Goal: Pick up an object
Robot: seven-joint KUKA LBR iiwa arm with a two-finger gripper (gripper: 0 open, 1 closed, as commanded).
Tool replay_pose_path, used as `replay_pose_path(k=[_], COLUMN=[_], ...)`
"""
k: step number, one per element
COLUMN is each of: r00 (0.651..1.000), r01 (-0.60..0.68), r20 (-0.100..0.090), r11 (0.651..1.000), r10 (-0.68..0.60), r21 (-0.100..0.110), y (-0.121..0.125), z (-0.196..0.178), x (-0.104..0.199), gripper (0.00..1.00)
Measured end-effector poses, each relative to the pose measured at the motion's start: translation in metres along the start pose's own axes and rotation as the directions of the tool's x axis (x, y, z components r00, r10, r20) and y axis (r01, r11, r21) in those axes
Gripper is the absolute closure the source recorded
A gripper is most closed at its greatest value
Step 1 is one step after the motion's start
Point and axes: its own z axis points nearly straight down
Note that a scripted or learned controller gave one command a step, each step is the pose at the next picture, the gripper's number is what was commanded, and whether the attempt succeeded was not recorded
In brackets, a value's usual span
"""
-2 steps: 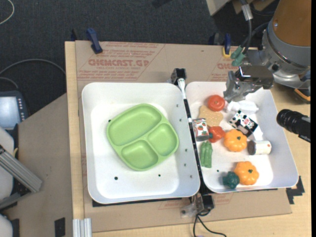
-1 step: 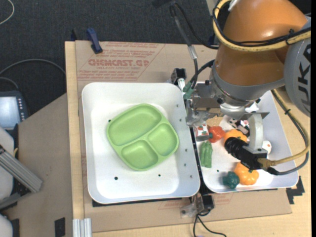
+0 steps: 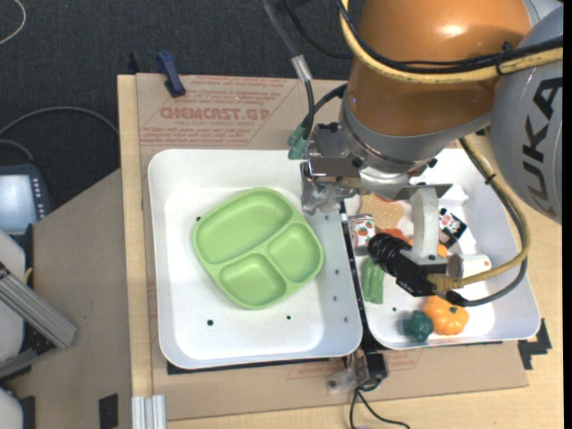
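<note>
End effector [image 3: 323, 186] hovers over the shared edge of the two bins (open or closed, I cannot tell); nothing visibly lifted; orange toy pumpkin [image 3: 446, 317] lies at the right bin [image 3: 500, 324] front edge; green plate [image 3: 257, 247] sits mid left bin [image 3: 179, 311]; the whole pick remains.

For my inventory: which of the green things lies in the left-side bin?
The pale green divided plate. The small dark green piece and the teal one lie in the right bin.
</note>
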Motion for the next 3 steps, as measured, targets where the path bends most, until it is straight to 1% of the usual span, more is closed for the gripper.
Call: replay_pose_path(k=[1,2,3], r00=[1.0,1.0,1.0], r01=[-0.015,-0.002,0.006], r20=[0.007,0.0,-0.003], r11=[1.0,1.0,1.0], r10=[0.015,0.002,-0.006], r21=[0.02,0.0,0.002], y=[-0.004,-0.001,0.003], z=[0.209,0.149,0.139], x=[-0.08,-0.034,0.082], gripper=[1.0,1.0,1.0])
